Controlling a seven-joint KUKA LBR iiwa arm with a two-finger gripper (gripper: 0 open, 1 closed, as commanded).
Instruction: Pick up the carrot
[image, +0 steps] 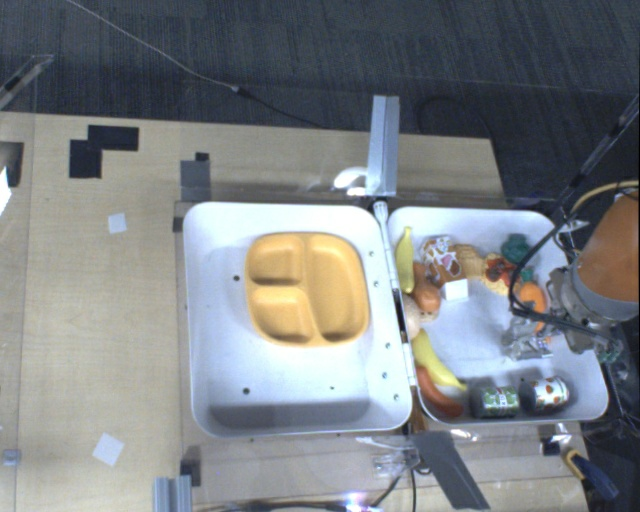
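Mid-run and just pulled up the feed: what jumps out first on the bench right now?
The yellow divided plate sits alone in the left bin, the brightest thing on the bench. The right bin is crowded: bananas along its left wall, two small cans at the near edge, toy food at the far side. The arm's gripper hangs over that bin's right part, cables trailing.

I can read no text, brand, number or sign anywhere on my feed. The two small cans (520, 398) at the near edge of the right bin (590, 405) carry printed labels (green on one, red and white on the other), but their lettering is too small to make out.
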